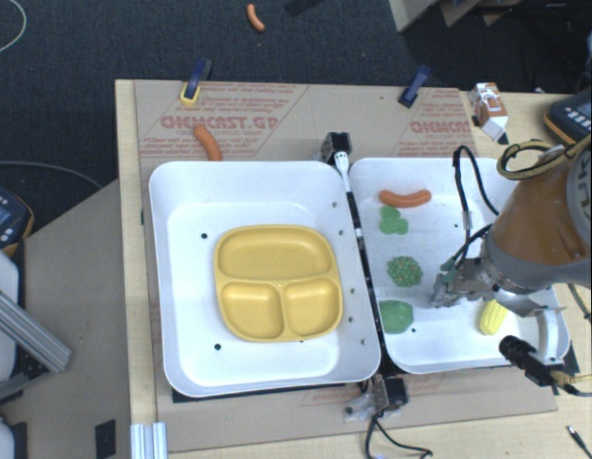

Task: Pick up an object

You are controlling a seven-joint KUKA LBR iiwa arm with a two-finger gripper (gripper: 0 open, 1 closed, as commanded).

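The arm point(549, 223) enters from the right side and leans over the right-hand bin point(425, 357). Its orange band sits above the grey wrist, which angles downward and toward the bin's centre. A black cable loops along the arm's upper side. The gripper point(447, 290) hangs low inside the bin, near its floor, pointing left. Finger spacing cannot be determined from this angle.

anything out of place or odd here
Yes. Two toy sausages lie outside the bins: one on the board just behind the left bin, another on the dark floor beyond the bench. A third sausage sits inside the right bin with the other food.
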